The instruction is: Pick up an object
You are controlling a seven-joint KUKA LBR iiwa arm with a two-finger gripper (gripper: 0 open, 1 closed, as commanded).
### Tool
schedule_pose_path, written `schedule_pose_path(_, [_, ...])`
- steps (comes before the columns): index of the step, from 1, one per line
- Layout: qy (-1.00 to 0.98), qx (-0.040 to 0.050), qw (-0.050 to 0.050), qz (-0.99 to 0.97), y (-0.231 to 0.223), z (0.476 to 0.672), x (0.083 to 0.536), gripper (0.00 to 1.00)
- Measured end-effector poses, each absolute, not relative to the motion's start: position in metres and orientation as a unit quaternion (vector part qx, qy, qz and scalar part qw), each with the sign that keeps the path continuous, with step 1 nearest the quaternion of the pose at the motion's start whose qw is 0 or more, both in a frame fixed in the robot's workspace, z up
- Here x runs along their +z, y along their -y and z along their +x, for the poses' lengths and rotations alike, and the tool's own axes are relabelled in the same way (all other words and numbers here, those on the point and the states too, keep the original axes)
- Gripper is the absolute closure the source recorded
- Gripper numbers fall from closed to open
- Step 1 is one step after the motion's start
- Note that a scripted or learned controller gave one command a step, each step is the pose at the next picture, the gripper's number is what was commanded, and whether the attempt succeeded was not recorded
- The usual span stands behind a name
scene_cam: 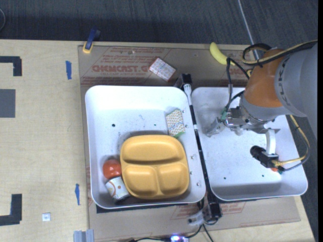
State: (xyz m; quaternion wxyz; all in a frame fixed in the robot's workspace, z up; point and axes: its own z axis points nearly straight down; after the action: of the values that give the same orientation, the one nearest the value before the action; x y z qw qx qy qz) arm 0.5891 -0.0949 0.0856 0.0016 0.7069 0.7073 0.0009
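Note:
A yellow divided tray (152, 165) lies in the left bin (101, 115), filling its near half. A red ball (111, 168) and a small white and orange object (117, 187) are wedged against the tray's left side. A patterned packet (175, 122) leans near the left bin's right wall. My gripper (211, 129) hangs low over the right bin (242, 180), close to its left wall, with nothing visibly held. The wrist and its orange band (262, 87) hide the bin's far right part.
A small patterned box (161, 68) lies on the cardboard behind the bins. A yellow curved object (218, 53) sits behind the right bin. A black cable fitting (265, 157) with wires hangs off the arm over the right bin. A blue clip (91, 39) marks the cardboard's far left corner.

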Motion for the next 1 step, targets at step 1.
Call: schedule_pose_path(1, [-0.708,0.0005,0.001,0.707,0.1214,0.6323,0.0855,0.0])
